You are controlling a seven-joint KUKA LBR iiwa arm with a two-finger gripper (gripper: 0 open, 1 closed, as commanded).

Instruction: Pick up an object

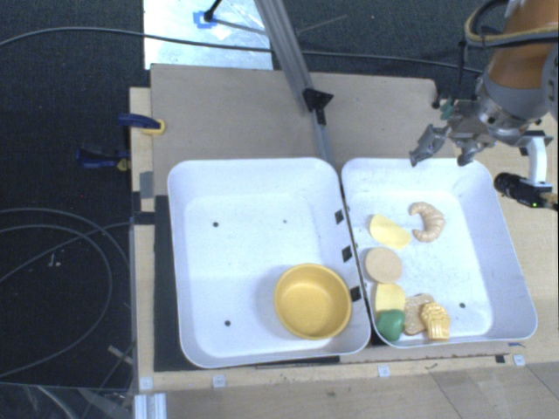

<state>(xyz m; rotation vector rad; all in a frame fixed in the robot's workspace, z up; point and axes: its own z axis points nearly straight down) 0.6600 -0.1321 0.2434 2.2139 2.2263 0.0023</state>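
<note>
From my station I see the arm point(515, 42) reaching in at the upper right, its gripper point(445, 149) hanging over the far rim of the right bin point(502, 260) with its two dark fingers point(424, 147) spread apart and nothing between them. The left bin point(218, 234) carries a yellow bowl point(313, 300), upright near its front right corner. In the right bin, well apart from the gripper, lies a croissant point(428, 221) near the middle, a pale yellow wedge point(388, 231) just beside it to the left, and a tan round disc point(383, 265) below that. At the front edge sit a yellow block point(389, 297), a green piece point(390, 324) touching it, and a small yellow ridged item point(435, 321) (crowded together; I cannot identify them).
</note>
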